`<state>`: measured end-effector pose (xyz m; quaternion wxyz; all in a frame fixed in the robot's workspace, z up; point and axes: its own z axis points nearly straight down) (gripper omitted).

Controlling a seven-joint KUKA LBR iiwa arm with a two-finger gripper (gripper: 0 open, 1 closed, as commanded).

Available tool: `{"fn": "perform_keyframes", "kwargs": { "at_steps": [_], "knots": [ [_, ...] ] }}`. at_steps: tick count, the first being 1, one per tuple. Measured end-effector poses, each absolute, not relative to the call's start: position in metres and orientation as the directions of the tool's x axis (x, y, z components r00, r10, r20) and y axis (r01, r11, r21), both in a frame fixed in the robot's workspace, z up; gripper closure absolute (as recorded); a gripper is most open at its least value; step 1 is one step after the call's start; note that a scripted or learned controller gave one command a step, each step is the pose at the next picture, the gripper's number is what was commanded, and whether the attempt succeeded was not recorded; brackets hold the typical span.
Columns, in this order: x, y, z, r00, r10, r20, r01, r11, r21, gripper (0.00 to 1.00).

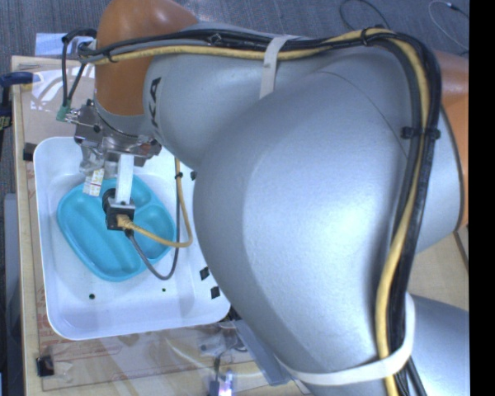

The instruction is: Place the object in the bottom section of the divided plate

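The blue plate [87, 238] lies in the white bin [115, 316], left of the frame. The claw [95, 176] hangs over its top part; wide or narrow, I cannot tell. The object is hidden there, likely small and light: pinch its middle.

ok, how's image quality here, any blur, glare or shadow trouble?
Camera view: the grey arm looms near the lens, slightly soft, with a broad pale sheen on its shell; the blue divided plate and white bin are evenly lit and fairly sharp, with no hard shadows; the end effector by the plate is small and low in detail.
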<state>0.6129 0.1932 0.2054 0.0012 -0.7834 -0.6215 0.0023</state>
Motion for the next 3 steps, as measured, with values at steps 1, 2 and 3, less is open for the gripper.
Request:
{"fn": "perform_keyframes", "kwargs": {
  "at_steps": [1,2,3],
  "knots": [
    [0.567,0.218,0.22,-0.014,1.0,-0.003,1.0,0.014,-0.008,1.0],
    [0.567,0.217,0.22,-0.013,1.0,-0.003,1.0,0.013,-0.007,0.0],
    [0.521,0.199,0.264,-0.139,0.99,-0.001,0.99,0.139,-0.006,0.0]
  ]
}}
